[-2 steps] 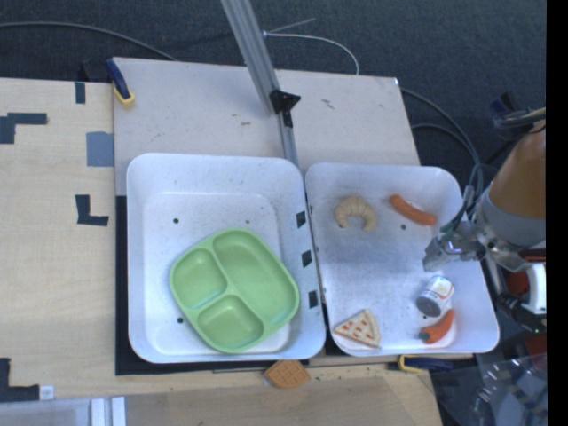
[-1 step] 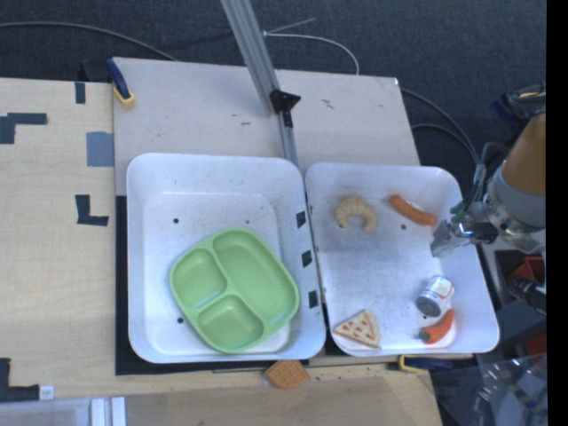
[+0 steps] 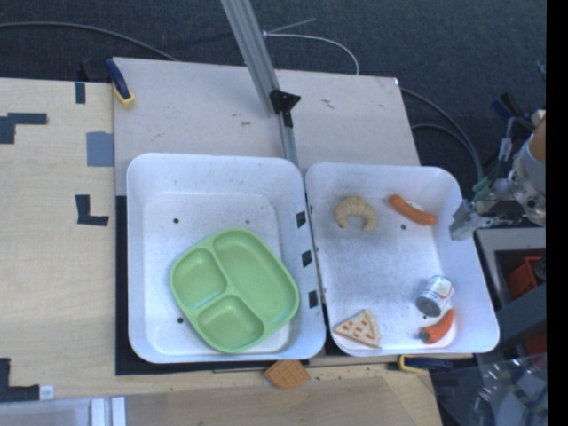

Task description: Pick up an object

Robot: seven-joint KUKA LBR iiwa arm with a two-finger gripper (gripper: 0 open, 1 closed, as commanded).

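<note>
Bench (image 3: pixel 213 118): pale board bearing 2 white bins (image 3: pixel 160 185)
Floor (image 3: pixel 399 25): dark carpet with loose cables
Gripper (image 3: pixel 463 223): at right bin's edge; grip cannot be told

Bins (image 3: pixel 146 193): white plastic, matt, speckled, as you see them. Divided plate (image 3: pixel 233 289): green plastic, smooth, faint sheen. Can (image 3: pixel 434 295): shiny metal. Tabletop (image 3: pixel 44 238): pale wood-grain, matt. Pole (image 3: pixel 251 38): brushed metal. Croissant (image 3: pixel 356 211), sausage (image 3: pixel 413 209), pizza slice (image 3: pixel 358 329): moulded plastic look, dull finish.
</note>
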